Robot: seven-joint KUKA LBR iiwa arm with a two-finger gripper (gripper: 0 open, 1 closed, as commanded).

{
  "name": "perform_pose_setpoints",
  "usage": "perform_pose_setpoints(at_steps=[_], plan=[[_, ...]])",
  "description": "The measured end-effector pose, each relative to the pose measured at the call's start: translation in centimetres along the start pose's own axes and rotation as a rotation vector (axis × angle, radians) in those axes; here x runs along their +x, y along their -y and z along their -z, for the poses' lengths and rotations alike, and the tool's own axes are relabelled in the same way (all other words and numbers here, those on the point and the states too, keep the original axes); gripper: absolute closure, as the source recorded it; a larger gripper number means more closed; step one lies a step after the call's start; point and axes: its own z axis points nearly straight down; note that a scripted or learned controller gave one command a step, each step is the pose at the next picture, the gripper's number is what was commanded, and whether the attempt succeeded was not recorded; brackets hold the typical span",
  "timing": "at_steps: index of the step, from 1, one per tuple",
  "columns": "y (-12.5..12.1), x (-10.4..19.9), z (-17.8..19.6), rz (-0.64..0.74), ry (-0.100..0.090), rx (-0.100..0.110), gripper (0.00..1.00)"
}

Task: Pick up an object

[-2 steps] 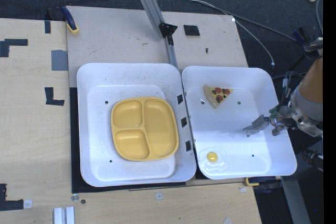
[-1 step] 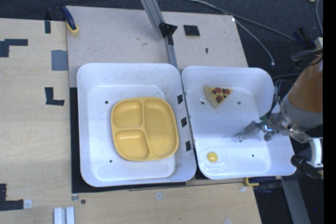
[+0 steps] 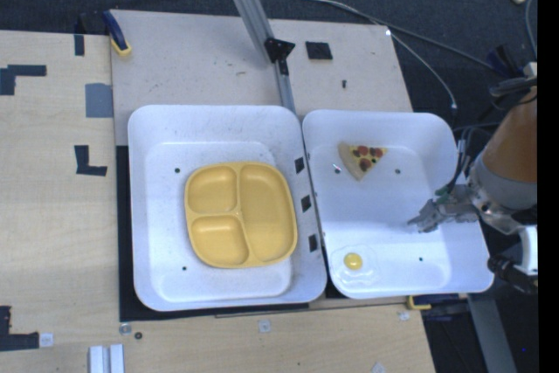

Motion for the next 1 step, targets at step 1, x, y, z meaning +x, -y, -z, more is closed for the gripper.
perform_pose_setpoints(at_steps=[1], plan=[[-0.16,-0.42,6.23,-0.001,0.003,-0.008,1.00]])
